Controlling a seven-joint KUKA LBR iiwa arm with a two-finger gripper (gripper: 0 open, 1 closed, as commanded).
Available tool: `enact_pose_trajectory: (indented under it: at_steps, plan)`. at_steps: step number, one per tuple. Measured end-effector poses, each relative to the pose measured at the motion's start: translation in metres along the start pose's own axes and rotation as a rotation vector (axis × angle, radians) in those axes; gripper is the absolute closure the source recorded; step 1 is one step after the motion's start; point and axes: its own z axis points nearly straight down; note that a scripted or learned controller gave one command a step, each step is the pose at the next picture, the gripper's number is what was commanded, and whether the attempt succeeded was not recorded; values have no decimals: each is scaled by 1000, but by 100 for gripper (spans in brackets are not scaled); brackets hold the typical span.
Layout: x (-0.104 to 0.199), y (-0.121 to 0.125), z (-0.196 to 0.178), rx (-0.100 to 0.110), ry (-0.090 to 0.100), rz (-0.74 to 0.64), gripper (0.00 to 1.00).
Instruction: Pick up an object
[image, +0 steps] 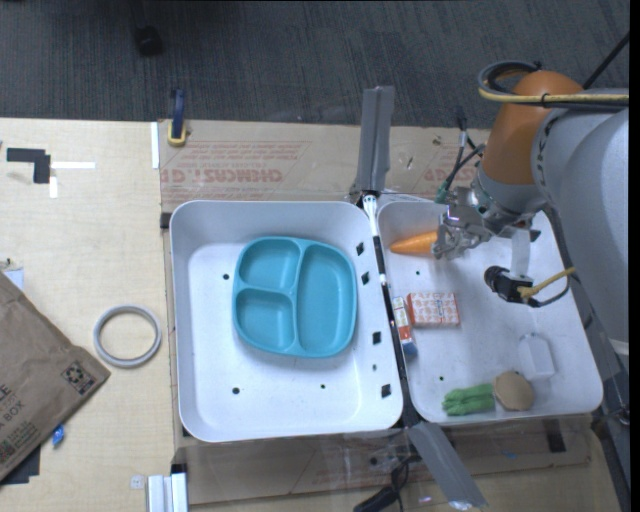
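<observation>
The gripper (452, 240) hangs over the far part of the right bin (560, 385), just beside the orange carrot (414, 242). A small printed box (432, 309) lies mid-bin, with a green piece (468, 400) and a tan round thing (514, 391) near its front edge. The left bin (200, 400) holds a blue divided plate (296, 297).

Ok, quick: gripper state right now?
Gripper: cannot be told; it sits at the carrot's thick end in the right bin.

Bench (90, 220): two white bins (200, 400), tape ring (127, 334), cardboard (35, 385).
</observation>
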Motion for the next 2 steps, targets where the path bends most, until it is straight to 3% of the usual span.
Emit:
enact_pose_trajectory:
  at_steps: [1, 2]
  plan:
    - [-2, 0, 15, -1, -1, -99, 100]
    - [25, -75, -87, -17, 1, -232, 100]
